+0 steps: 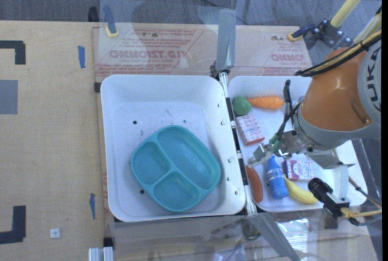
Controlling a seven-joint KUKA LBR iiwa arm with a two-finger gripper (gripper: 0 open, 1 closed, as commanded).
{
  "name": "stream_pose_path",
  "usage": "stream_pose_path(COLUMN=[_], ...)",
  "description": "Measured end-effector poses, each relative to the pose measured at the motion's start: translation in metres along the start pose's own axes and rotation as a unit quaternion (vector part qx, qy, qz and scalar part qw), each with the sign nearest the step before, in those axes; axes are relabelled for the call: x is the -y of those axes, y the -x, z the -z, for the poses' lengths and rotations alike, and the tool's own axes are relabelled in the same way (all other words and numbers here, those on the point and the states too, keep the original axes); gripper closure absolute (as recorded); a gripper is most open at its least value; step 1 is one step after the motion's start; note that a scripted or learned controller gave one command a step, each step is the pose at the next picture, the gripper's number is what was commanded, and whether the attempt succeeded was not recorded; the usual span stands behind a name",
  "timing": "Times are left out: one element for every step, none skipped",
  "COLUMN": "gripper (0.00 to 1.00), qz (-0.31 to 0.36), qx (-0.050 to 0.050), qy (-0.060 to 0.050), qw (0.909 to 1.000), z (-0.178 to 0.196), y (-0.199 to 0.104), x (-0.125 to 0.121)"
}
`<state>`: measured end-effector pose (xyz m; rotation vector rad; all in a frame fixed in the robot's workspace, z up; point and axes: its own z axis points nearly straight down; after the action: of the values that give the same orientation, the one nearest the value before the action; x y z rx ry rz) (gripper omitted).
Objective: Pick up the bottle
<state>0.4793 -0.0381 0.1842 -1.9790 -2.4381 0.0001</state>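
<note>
Two white bins side by side. The left bin [115, 102] holds a teal divided plate [175, 168], lying flat near its middle. The right bin [267, 83] is crowded: a carrot [267, 102] and a green round fruit [242, 105] at the far end, a red-and-white packet [249, 129] below them, a sausage [255, 183] along the near-left wall, a banana [299, 191] at the near side, and a small purple-and-white carton [299, 169].

The bottle [276, 177] — blue, with a pale cap end pointing away from the near rim — lies on its side in the right bin, between the sausage and the banana, the carton just beside it.

The arm [336, 99] reaches in over the right bin, its orange band covering much of the bin's right half. The gripper [271, 148] hangs just above the bottle's cap end. Whether its jaws are spread or pressed together cannot be told from here; the metal parts blur together. Nothing shows as pinched.

Judgement on the step — this looks like the approach, the grasp not yet made. To do it well:
- shift toward the bottle's middle, not the cap end, so it does not tip out
- close across the narrow width, jaws crosswise to its long line
- come straight down; the banana and carton sit close and could be nudged or caught
- lift slowly and check the bottle rises
</note>
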Motion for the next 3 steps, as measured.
stream_pose_path(gripper=[0.0, 0.0, 1.0], qz=[0.081, 0.126, 0.123], qx=[0.0, 0.004, 0.009], qy=[0.0, 0.008, 0.016], qw=[0.9967, 0.992, 0.9922], z=[-0.045, -0.092, -0.078], y=[0.059, 0.075, 0.079], x=[0.013, 0.01, 0.007])
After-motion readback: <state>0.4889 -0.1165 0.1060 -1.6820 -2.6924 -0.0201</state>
